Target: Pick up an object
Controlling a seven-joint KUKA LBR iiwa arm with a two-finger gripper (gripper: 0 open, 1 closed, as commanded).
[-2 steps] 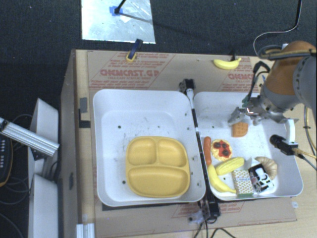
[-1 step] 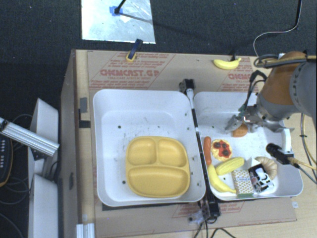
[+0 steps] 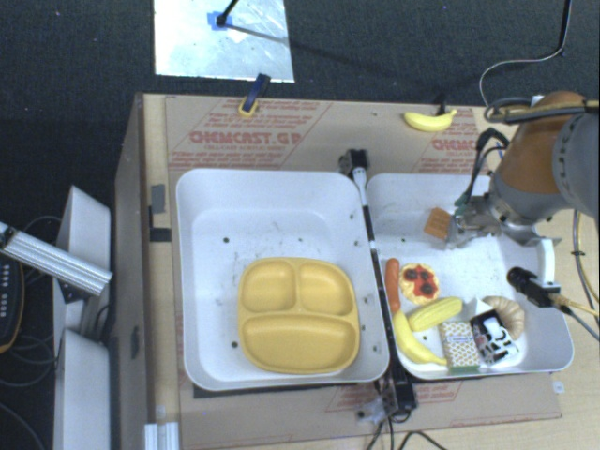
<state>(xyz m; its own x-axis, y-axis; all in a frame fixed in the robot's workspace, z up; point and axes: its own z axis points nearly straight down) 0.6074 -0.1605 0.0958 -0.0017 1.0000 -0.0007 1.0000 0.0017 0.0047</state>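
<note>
My gripper (image 3: 462, 230) hangs low over the back of the right bin (image 3: 553, 345), pointing left. A small orange-brown block (image 3: 438, 223) lies right beside its tip; I cannot tell whether they touch. Toward the front of this bin lie an orange carrot-like stick (image 3: 392, 279), a pizza slice (image 3: 419, 282), a banana (image 3: 415, 341), a yellow-green piece (image 3: 437, 311), a croissant (image 3: 507, 311), a patterned box (image 3: 459, 346) and a black-and-white item (image 3: 493, 337).
A yellow divided plate (image 3: 300, 314) rests in the left bin (image 3: 216, 204). Another banana (image 3: 429, 118) lies on the bench behind the right bin. A blue and yellow tool (image 3: 253, 95) sits at the bench's back edge.
</note>
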